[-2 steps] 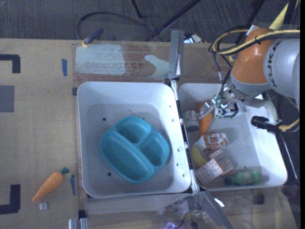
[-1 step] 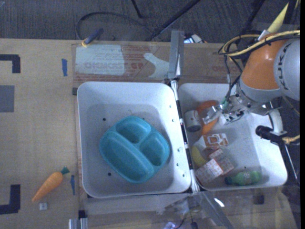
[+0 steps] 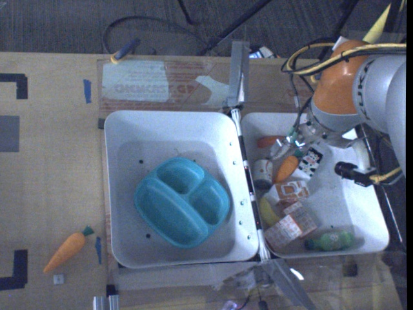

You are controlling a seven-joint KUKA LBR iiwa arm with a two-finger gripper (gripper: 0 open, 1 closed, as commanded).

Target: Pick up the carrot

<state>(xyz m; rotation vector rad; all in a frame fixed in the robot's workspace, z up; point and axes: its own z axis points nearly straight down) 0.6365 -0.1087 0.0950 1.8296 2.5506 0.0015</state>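
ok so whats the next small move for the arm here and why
Probably a slow, straight lift. The gripper sits right at the top end of the carrot in the right bin, among other packed items, but whether it is gripped is unclear. A small rise would show whether the carrot comes up. Another carrot lies on the bench, left of the bins.

Arm over the right bin, a carrot at its gripper

The gripper (image 3: 293, 148) hangs in the right bin (image 3: 368, 202) with an orange carrot (image 3: 286, 168) just below its tip; a teal divided plate (image 3: 182, 202) lies in the left bin (image 3: 129, 141); a second carrot (image 3: 65, 250) rests on the bench (image 3: 45, 186).
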